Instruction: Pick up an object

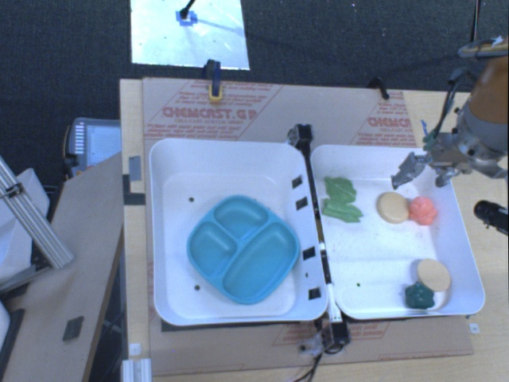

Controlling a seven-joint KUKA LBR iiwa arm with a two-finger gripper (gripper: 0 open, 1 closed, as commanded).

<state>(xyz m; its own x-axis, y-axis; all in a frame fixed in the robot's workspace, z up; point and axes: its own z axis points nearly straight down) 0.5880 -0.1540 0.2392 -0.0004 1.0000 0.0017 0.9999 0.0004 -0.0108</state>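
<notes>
The hand (pixel 424 168) is hanging over the far right part of the right bin (pixel 469 245), its two fingers spread apart and gripping nothing. It is sitting just beyond the tan round piece (pixel 393 208), which I am taking as the landmark. The pink lumpy piece (pixel 423 210) is lying touching the tan round piece on its right side. The green leafy pieces (pixel 341 199) are lying near it on its left, toward the divider between the bins. Well nearer the camera than it, in the bin's front right corner, a second tan disc (pixel 433 274) is resting against a dark green piece (pixel 419 296). Further left of it, in the left bin (pixel 171 173), a blue divided plate (pixel 243 249) is lying flat.

The step in hand looks like choosing and closing in on one object, probably the tan round piece or the pink one, since both are lying closest under the fingers. To do it well, the hand is needing to centre over a single piece, with the fingers straddling it and not the seam where the two touch. Descending straight down should help avoid nudging the neighbour or catching the bin wall.
</notes>
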